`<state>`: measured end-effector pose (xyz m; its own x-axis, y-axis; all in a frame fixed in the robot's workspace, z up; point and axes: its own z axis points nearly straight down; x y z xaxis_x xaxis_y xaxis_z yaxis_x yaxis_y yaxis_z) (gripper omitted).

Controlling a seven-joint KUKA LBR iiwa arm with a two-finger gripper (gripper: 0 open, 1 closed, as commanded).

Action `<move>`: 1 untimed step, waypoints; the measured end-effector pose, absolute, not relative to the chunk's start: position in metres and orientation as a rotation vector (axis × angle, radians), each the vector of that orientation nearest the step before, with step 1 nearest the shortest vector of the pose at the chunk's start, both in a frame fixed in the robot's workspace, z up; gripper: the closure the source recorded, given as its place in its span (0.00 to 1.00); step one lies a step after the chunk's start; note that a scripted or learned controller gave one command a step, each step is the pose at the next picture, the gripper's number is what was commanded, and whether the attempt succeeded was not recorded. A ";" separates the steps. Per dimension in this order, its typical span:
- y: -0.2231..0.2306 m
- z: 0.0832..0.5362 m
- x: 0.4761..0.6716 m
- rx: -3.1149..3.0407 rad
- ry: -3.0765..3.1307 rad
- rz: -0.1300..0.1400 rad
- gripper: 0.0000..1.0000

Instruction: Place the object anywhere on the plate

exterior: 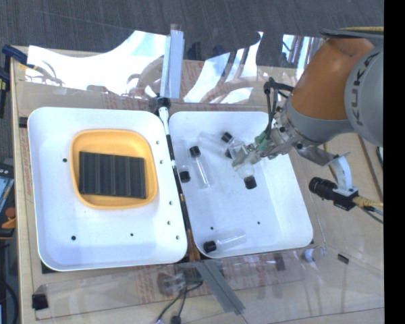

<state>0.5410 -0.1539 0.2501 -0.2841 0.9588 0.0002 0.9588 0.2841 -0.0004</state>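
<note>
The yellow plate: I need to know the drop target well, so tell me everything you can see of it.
The yellow plate is a rounded-rectangle dish with a raised, smooth rim, plastic by its look. A dark ribbed insert with lengthwise grooves fills its floor. It lies flat in the upper middle of the left bin, resting on the bin's white floor, apart from the walls. None of the small objects lies on it, and the gripper is over the right bin.

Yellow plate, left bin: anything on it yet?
The yellow plate carries a dark ribbed rectangular piece over its centre; the plate surface under that is covered. No clear tubes there; they lie in the right bin, near the gripper.
</note>
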 end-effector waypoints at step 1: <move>-0.143 0.222 0.603 -1.677 -2.655 0.001 1.00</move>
<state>0.6034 -0.1430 0.2217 -0.4295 0.9031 0.0007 0.9031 0.4295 -0.0014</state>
